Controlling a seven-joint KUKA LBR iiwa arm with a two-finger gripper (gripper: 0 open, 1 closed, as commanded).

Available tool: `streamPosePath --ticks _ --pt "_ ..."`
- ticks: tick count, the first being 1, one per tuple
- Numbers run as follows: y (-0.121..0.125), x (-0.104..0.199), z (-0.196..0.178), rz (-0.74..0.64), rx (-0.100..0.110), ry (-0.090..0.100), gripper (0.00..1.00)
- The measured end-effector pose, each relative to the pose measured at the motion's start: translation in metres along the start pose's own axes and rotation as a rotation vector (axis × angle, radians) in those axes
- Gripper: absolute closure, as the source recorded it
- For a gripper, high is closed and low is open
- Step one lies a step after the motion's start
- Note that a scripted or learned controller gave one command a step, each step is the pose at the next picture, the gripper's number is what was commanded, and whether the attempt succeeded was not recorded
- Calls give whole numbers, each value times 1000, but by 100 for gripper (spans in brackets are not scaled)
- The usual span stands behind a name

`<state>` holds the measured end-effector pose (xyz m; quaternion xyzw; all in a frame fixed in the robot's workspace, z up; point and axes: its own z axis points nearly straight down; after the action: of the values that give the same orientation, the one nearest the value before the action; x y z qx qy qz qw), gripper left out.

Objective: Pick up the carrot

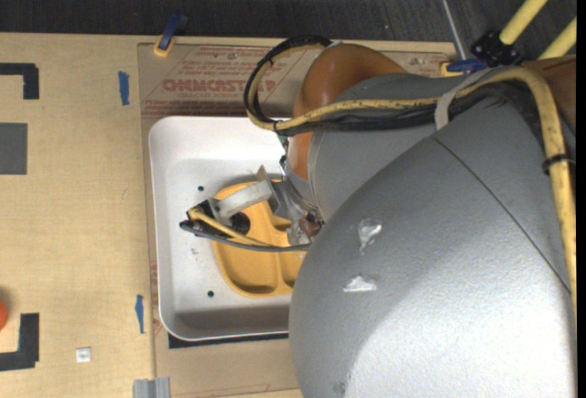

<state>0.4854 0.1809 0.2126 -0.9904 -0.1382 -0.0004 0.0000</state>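
Observation:
My gripper is low inside the left white bin, over the bin's right half. Directly beneath it lies a yellow, rounded dish-like thing, partly covered by the gripper and the arm. The big grey arm with its orange band hides the bin's right part and everything to the right of it. I cannot make out anything between the fingers.
The bin stands on a brown cardboard sheet on the bench. A small red-orange thing peeks in at the far left edge of the bench. Blue tape marks sit left of the bin, and the bin's left half shows bare floor.

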Motion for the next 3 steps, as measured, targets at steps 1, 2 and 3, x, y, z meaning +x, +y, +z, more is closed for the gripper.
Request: streamPosePath --ticks 1,2,3 --pt "54 -17 -70 77 -1 1 100" --pt "46 -19 -54 74 1 -3 100" --pt "81 -29 -74 50 0 -2 100"
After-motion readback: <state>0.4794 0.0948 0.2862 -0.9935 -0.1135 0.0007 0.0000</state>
